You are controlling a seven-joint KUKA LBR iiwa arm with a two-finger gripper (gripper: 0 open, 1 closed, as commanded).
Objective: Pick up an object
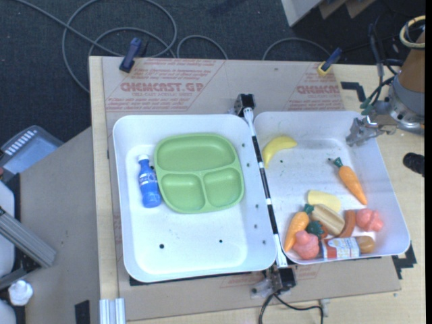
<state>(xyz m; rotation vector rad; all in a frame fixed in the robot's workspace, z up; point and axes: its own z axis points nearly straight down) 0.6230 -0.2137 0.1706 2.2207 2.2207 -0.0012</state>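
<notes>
Camera view: your gripper sits at the far right edge of the right bin, nothing between its fingers that you can see; can't tell if they're spread or pressed together. Right bin: toy banana near the divider, a carrot mid-bin, and a pile in the near corner with a second carrot, hot dog and yellow wedge. Left bin: green divided plate, blue bottle just beside it on the left.
</notes>
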